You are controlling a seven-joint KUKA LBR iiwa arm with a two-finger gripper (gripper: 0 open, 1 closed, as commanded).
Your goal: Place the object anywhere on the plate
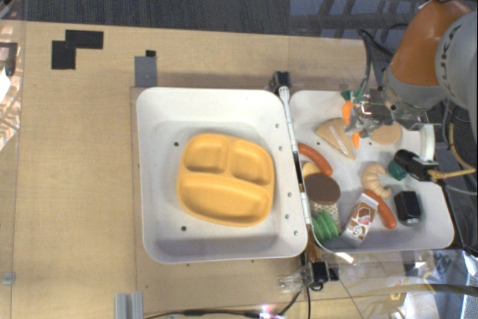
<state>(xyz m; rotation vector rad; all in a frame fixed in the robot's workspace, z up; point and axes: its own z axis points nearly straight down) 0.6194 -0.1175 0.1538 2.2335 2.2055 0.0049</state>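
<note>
The gripper (364, 116) hangs over the back of the right bin (441, 235), at the end of the grey arm (429, 41) with its orange band. Whether it is released or clenched cannot be told from this slanted view. A small orange carrot (349, 113) shows right against it on the left, its green top at the upper end; whether the carrot is actually grasped cannot be made out.

Just beside the gripper, below and to the left, lies a pale wedge of cheese (334, 137), and to its right a round tan cookie (387, 134). Further forward in the same bin sit a red sausage (314, 158), a brown-topped cup (322, 190), a croissant (371, 175), a small carton (360, 220), something green (326, 224) and a black block (408, 206).

The yellow plate (224, 178), divided into three compartments, lies in the middle of the left bin (160, 160), well apart from the gripper and the carrot. Both bins rest on the tan bench (67, 183).
</note>
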